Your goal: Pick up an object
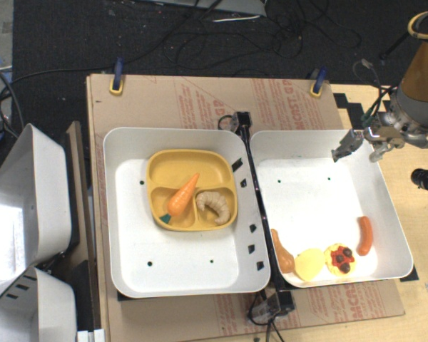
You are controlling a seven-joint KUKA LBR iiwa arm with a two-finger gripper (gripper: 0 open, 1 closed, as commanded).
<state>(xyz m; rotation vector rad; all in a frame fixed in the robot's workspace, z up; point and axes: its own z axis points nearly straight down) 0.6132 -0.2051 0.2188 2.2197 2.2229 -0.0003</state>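
Gripper (358, 144) hovers at upper right of the frame, fingers spread, holding nothing; the toy sausage (364, 235) lies well below beside the right bin's (310, 184) wall, so a grab risks striking that wall

two white bins (128, 262), one yellow plate (192, 164), six toy foods (183, 194)
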